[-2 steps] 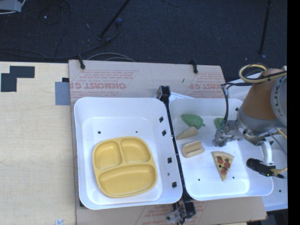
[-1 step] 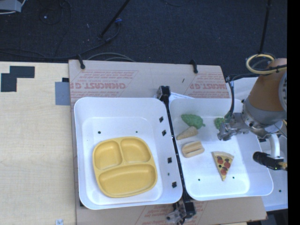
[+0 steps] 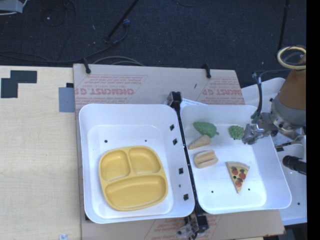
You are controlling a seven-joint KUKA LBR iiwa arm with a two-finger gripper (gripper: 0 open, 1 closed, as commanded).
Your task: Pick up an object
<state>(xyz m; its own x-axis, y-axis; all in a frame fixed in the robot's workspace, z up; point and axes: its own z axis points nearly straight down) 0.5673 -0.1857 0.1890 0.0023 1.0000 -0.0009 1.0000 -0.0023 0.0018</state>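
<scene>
Arm (image 3: 292, 96): reaching in from the right, its orange band showing above the grey wrist, hanging over the right bin's far right corner.
Gripper (image 3: 248, 135): hanging low over the right bin's far right part, just right of the small broccoli; whether the claw is apart or together I cannot tell, and nothing is seen between its tips.
Right bin (image 3: 272, 196): sitting on the bench, holding five toy foods.
Big broccoli (image 3: 206, 129): lying in the far left part of the right bin, just beyond the wedge.
Small broccoli (image 3: 236, 132): lying in the far part, between the big broccoli and the gripper, very near the gripper.
Wedge (image 3: 199, 142): a tan piece lying near the bin's left wall, between the big broccoli and the hot dog.
Hot dog (image 3: 205, 158): lying near the middle of the right bin, left of the pizza.
Pizza (image 3: 238, 175): a slice lying right of the hot dog, its tip pointing to the near side, well apart from the gripper.
Left bin (image 3: 90, 134): sitting beside the right bin, holding the tray.
Tray (image 3: 132, 177): yellow, with three compartments, lying flat in the near part of the left bin.
</scene>
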